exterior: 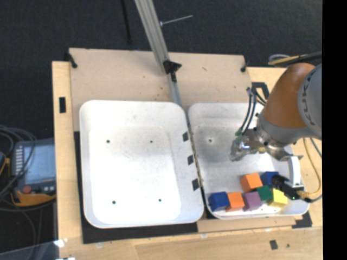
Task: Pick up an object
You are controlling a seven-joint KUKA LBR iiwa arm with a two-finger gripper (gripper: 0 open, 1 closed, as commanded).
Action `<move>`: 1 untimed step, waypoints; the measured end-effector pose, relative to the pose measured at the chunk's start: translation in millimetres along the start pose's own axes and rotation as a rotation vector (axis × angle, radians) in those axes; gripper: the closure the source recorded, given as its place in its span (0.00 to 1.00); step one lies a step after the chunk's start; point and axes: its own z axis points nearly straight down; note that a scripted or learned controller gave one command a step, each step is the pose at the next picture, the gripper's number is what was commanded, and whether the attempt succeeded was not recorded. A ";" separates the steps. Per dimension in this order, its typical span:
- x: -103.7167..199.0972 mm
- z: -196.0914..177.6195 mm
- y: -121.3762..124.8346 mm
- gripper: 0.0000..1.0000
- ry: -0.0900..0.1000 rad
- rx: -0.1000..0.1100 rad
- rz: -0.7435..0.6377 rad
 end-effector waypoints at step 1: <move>-2.4 -43.4 2.7 1.00 0.000 0.000 -0.001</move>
